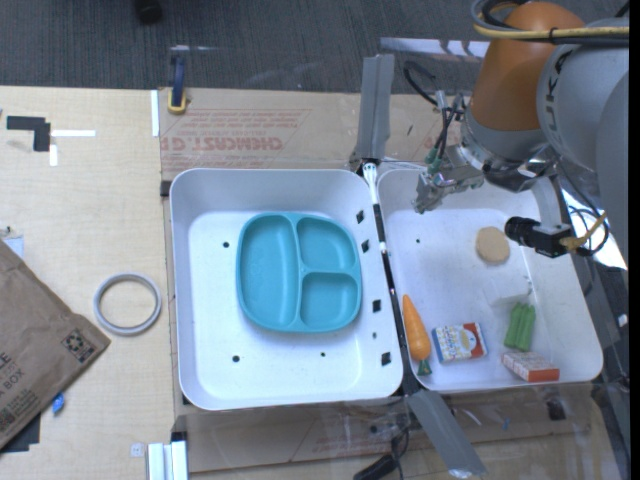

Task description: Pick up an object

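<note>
I've got the desk [80, 218] laid out under the camera, and two white bins on it side by side. The left bin [200, 368] carries a teal divided plate [298, 271], sitting flat near its middle. The right bin [450, 268] is where my candidates are. The arm [525, 68] leans in over that bin's far edge, orange band up top, and the gripper [432, 190] hangs above the bin's far left corner with nothing visibly in it; from this slant I cannot tell how far apart it stands.

Now the pickables. An orange carrot [416, 328] lies along the bin's left wall, its long axis running away from me toward the far edge. Just right of it, a small white and red box [459, 342]. Then a green piece [520, 325], upright in the frame, and a red-and-white packet [531, 368] at the near right corner. Smallest, a round tan piece [492, 245], alone in the open floor.

That tan one is nearest, I judge: it lies to the right of the gripper and toward the near side, well apart from everything.
</note>
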